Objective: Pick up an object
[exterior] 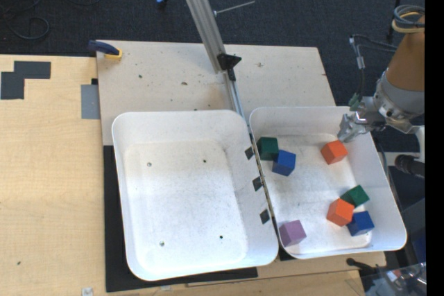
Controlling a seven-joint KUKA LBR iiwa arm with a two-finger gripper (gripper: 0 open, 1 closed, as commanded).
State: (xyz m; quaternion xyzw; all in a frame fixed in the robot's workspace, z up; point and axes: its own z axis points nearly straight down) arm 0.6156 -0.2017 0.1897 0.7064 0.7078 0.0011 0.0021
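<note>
The right bin [316, 118] holds several small blocks. A dark green block [268, 147] touches a blue block [284, 162] near its left wall. An orange block [334, 152] lies toward the far right. At the front right sit a green block [357, 195], an orange block [340, 211] and a blue block [361, 222] close together. A purple block [292, 232] rests at the front left corner. My gripper [349, 128] hangs over the bin's far right side, just above and right of the orange block, with nothing seen between its fingers.
The left bin [180, 123] lies beside the right one, with black clips along the shared wall. A slanted aluminium bar [203, 14] rises behind the bins. A blue and yellow tool [105, 49] lies at the bench's far left corner.
</note>
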